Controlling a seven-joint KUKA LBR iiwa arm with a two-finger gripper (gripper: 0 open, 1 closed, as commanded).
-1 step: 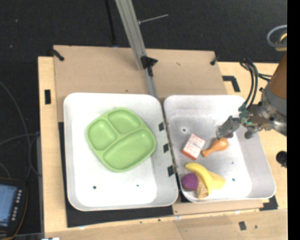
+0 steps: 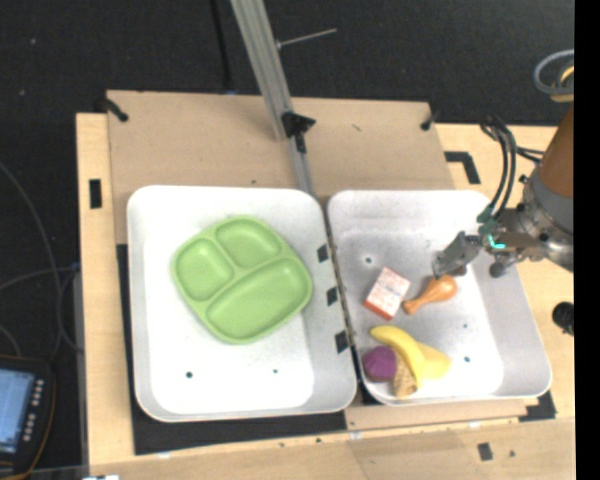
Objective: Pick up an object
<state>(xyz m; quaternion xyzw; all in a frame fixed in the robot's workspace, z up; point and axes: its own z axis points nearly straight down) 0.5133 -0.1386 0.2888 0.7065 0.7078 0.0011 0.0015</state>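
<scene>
over the right-hand white bin point(image 2: 500, 358), reaching in from the right edge of the camera view, hangs the robot arm's gripper point(image 2: 458, 258). its dark fingers are blurred together, so it cannot be told whether they are open or closed, and nothing can be seen held between them.

just below the gripper lies an orange drumstick-shaped toy point(image 2: 432, 293), close to the fingers; contact cannot be told. just left of that toy, down and left of the gripper, sits a small white and red box point(image 2: 387, 291). further below the gripper, toward the bin's near edge, a yellow banana point(image 2: 412, 350) lies partly over a tan object point(image 2: 407, 379), with a purple round object point(image 2: 380, 364) just beside them on the left.

well away to the gripper's left, the second white bin point(image 2: 160, 368) holds a green divided plate point(image 2: 242, 279) with three compartments. both bins rest side by side on the tan bench point(image 2: 200, 138).
</scene>
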